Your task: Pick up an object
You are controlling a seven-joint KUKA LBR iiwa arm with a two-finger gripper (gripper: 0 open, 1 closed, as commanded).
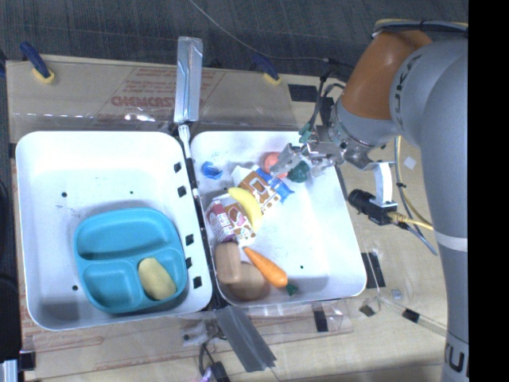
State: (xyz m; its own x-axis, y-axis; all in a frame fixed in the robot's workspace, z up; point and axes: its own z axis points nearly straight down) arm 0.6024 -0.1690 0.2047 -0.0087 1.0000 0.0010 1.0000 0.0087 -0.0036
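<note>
End effector hangs over the right bin's far corner; can't tell its state from here. Nearest things: a red piece, snack pack, banana. I'd go straight down on one, avoid the wall.

The tool hovers, perhaps touching the banana.

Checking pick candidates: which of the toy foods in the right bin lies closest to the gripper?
The small reddish round piece at the bin's upper edge, just left of the gripper. The banana, carrot and brown bread-like piece lie farther down.
</note>
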